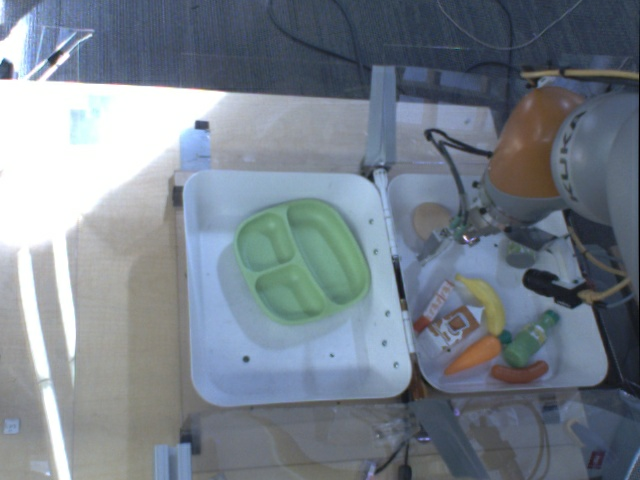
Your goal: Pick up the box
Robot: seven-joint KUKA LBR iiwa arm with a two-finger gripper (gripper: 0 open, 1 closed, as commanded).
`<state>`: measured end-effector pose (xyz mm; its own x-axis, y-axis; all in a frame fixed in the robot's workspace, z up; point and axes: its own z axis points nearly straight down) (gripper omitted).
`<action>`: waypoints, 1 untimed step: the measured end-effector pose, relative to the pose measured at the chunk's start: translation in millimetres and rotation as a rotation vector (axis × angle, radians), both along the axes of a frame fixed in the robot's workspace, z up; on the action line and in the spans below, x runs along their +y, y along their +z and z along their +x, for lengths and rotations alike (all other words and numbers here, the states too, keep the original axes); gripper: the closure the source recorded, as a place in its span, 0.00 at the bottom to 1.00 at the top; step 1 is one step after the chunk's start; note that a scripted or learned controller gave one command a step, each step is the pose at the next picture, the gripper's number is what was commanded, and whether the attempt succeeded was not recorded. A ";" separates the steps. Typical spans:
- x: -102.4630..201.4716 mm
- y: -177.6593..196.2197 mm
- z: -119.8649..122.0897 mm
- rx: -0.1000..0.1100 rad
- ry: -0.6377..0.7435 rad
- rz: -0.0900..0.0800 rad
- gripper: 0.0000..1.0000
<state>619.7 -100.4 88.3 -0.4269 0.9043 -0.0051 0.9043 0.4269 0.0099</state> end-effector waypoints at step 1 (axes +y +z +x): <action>1.6 11.7 2.8 -0.007 0.002 0.002 1.00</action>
